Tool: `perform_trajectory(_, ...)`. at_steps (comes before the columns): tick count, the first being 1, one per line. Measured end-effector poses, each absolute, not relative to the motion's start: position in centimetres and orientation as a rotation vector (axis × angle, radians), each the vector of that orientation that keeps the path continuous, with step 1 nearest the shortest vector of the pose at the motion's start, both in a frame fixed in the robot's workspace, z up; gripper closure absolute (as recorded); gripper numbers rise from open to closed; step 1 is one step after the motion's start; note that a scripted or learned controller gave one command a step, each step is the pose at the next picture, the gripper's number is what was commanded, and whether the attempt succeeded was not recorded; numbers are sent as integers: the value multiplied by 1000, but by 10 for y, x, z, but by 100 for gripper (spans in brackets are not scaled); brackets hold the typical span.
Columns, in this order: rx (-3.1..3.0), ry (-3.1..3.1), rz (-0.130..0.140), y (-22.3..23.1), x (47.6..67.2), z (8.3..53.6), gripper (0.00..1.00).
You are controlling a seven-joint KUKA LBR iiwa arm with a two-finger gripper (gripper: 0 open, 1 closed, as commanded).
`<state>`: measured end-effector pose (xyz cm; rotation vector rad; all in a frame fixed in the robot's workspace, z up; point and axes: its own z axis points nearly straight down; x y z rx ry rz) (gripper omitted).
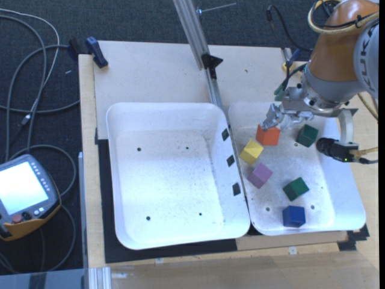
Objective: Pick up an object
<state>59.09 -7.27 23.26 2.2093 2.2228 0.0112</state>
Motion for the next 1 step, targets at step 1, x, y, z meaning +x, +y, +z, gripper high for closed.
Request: perform_trajectory(1,2218,2234,-1,-4,595,198,100)
